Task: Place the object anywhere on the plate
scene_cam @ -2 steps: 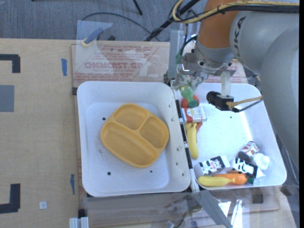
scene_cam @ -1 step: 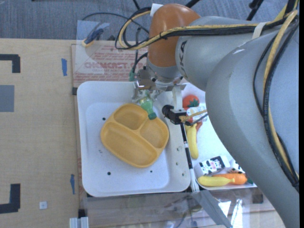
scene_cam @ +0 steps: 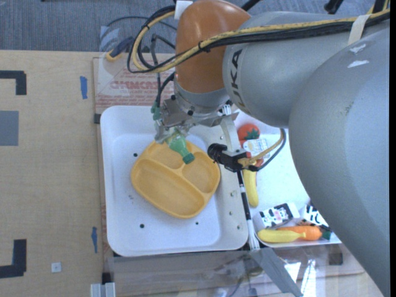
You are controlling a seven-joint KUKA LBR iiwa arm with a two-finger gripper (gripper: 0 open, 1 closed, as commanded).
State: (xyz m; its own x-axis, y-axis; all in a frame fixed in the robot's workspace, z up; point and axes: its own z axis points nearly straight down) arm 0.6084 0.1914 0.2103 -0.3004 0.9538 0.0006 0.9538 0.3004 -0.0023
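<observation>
plate [scene_cam: 168,190] sits in the left white bin [scene_cam: 117,166], yellow and divided. gripper [scene_cam: 170,130] hovers over the plate's far rim, and a small green object [scene_cam: 181,150] hangs just under it, touching or nearly touching that rim. cannot tell if the jaws pinch it or have let go. judged nearly done: release and retreat remain. toys lie right of the plate.

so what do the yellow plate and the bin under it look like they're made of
The yellow plate: probably moulded plastic, going by its even colour, soft sheen and the raised ribs that divide it into compartments. The white bin under it: likely plastic or coated metal, smooth and semi-glossy with rounded corners; the look does not settle which.
</observation>
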